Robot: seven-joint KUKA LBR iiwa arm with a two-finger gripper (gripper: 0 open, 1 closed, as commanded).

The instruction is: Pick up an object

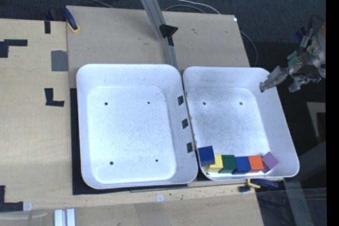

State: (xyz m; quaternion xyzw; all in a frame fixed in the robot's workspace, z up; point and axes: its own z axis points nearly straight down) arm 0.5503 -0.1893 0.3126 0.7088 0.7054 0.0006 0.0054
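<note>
Gripper hangs at right bin's upper right rim | grip state: cannot tell | blocks well below it along bin's near wall: blue block, yellow block, green block, orange block, purple block

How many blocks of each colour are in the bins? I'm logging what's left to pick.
Blue blocks: 2
Yellow block: 1
Green block: 1
Orange block: 1
Purple block: 1
Total: 6, all along the right bin's near edge.
</note>
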